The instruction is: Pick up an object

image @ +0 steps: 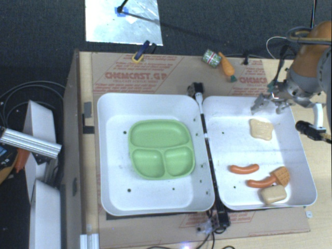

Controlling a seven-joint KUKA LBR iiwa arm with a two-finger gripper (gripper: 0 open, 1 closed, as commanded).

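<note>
**Toast slice (261, 129) in right bin, gripper above the far edge**

Lies in upper part of right bin (301, 162), apart from two sausages (244, 168), a waffle piece (281, 176) and a pale bread piece (273, 194) near the front. Holds a green divided plate (161, 148): left bin (111, 154). Hovers over right bin's far rim, near the toast slice: gripper (270, 104), fingers spread, nothing between them

"CHEMCAST GP" (red, apparently), on brown board (136, 77)
</note>
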